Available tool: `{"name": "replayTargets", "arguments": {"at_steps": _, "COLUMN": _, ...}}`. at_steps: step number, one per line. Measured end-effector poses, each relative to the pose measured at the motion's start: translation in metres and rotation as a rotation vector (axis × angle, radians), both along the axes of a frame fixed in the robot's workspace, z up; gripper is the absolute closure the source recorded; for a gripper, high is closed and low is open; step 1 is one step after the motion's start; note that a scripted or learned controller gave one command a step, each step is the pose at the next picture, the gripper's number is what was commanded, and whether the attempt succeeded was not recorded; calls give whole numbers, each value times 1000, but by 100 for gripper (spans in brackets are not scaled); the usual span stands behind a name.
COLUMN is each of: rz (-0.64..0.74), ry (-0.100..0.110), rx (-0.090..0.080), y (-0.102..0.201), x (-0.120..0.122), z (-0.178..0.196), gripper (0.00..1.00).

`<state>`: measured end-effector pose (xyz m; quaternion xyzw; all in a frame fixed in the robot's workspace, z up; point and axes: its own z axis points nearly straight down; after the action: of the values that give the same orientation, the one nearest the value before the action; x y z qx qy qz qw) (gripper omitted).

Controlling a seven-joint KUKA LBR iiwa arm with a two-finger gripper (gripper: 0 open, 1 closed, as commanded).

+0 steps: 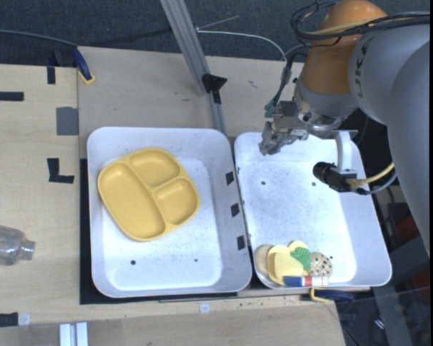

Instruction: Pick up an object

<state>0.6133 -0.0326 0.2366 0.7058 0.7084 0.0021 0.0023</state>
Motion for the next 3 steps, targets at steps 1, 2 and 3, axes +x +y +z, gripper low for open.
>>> {"name": "replayTargets", "arguments": {"at_steps": 1, "rz": 2, "ry": 15, "rx": 1, "y": 58, "x": -44, "z": -51, "gripper": 100}}
{"name": "replayTargets", "arguments": {"at_steps": 2, "rz": -3, "ry": 12, "rx": 0, "y": 69, "x": -88, "z": -49, "gripper": 100}}
{"name": "replayTargets", "arguments": {"at_steps": 3, "rz": -3, "ry": 10, "rx": 1, "y": 69, "x": -87, "z": -49, "gripper": 0}}
